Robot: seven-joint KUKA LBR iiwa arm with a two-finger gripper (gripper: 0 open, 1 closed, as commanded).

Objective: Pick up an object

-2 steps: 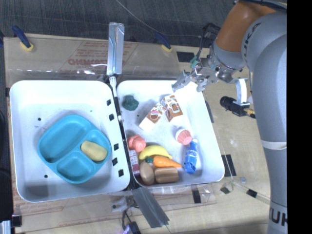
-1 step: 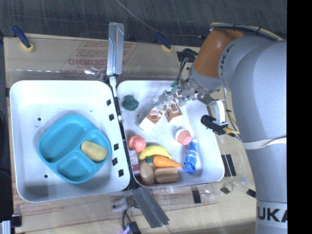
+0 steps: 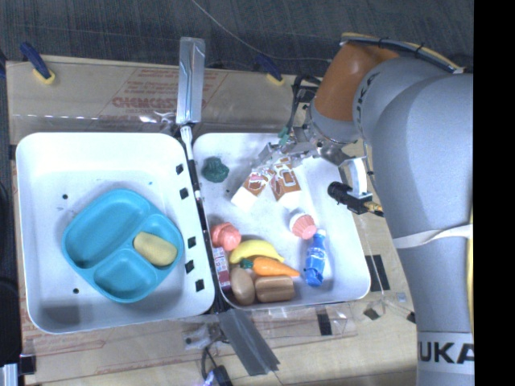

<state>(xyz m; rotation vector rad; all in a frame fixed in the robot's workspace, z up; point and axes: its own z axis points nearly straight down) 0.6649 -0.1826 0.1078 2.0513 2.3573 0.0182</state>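
My gripper [image 3: 287, 145] hangs low over the back of the right bin [image 3: 350, 240], just above two brown-and-white snack packets [image 3: 272, 182]. I cannot make out anything held in it. Elsewhere in that bin lie a dark green lump [image 3: 215, 169], a pink-topped cup [image 3: 303, 225], a blue bottle [image 3: 315, 260], a pink item [image 3: 226, 236], a banana [image 3: 255, 252], a carrot [image 3: 275, 268] and two brown items [image 3: 257, 288].
The left bin [image 3: 48, 167] holds a blue divided plate [image 3: 105, 232] with a yellow oval item [image 3: 155, 248] in one compartment. A metal bar [image 3: 190, 79] stands at the back between the bins. The grey arm [image 3: 418, 135] covers the right side.
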